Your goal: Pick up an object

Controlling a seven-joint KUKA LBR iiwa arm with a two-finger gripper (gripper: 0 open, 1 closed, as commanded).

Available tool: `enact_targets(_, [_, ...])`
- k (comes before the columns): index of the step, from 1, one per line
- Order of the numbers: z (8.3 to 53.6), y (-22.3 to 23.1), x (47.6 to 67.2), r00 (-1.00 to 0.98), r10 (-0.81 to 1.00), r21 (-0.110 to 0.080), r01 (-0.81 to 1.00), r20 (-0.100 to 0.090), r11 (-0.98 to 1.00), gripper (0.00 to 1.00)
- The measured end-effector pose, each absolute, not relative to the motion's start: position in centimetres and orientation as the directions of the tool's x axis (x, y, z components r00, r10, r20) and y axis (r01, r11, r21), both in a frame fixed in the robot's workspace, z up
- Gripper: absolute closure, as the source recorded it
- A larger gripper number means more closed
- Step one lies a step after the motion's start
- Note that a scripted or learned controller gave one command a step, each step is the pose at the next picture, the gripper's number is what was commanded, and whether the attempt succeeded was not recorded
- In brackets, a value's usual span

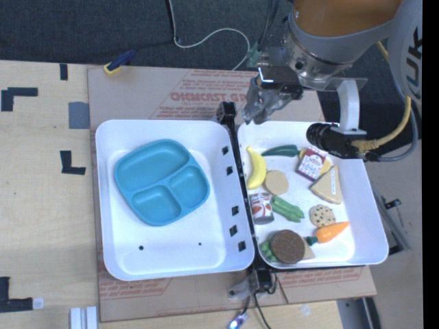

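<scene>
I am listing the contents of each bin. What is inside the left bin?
Inside the left bin lies a blue divided plate with three compartments, nothing in them. What the plate covers cannot be seen.

Blue divided plate (161,181) is seen in left bin (113,252), frame centre-left. Toy foods are crowded in right bin (367,242): banana (256,168), can (261,208), carrot (331,232), burger (287,246). Claw (263,106) is positioned above right bin's upper-left corner, nothing gripped.
</scene>
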State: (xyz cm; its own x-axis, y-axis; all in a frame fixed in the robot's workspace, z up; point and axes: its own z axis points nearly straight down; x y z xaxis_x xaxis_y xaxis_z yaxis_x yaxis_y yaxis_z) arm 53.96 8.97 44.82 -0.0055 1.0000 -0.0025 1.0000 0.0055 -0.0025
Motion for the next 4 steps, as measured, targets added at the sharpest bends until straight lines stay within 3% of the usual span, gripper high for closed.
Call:
enact_targets(2, [48.6,19.3,53.7,-0.007,1.0,0.002,1.0,0.002,0.007,1.0])
enact_targets(4, [50.5,19.1,53.8,-0.006,1.0,-0.003,1.0,-0.002,0.006,1.0])
